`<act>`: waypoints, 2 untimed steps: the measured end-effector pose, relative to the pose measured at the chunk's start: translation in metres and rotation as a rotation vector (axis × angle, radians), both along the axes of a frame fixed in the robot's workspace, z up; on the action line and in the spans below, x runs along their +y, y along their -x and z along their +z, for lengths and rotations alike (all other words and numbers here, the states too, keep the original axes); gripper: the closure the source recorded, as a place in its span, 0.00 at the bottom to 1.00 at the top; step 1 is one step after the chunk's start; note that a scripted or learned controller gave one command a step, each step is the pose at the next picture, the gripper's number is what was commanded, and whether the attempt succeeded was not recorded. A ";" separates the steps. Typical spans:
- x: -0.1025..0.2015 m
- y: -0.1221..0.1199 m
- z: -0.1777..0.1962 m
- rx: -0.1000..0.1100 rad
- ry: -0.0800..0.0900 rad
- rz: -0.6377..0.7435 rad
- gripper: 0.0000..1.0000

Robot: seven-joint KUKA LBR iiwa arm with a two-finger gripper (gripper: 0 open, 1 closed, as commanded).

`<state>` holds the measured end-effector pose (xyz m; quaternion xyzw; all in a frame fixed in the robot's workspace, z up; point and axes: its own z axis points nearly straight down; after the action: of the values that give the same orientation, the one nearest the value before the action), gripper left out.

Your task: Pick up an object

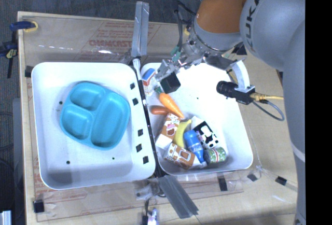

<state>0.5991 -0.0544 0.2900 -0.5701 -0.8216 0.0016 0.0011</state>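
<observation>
1. Poised low over the upper left corner of the right bin (244, 138): gripper (167, 76), fingers parted a little, nothing visibly between them.
2. Lying just below the fingertips: carrot (170, 104), apart from the heap of banana (182, 132), blue bottle (193, 145) and cartons by the near wall.
3. Best taken across its narrow width, near the thick middle.
4. Worth avoiding: small can (148, 78) against the bin's divider.
5. Resting untouched in the left bin (46, 167): blue tray (95, 114).
</observation>
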 end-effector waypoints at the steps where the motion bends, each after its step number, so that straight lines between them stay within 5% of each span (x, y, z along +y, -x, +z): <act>1: 0.008 -0.006 0.113 -0.004 -0.001 0.081 1.00; 2: -0.019 0.013 0.153 -0.006 -0.001 0.347 1.00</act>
<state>0.5864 -0.0734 0.4432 -0.4195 -0.9077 -0.0002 -0.0015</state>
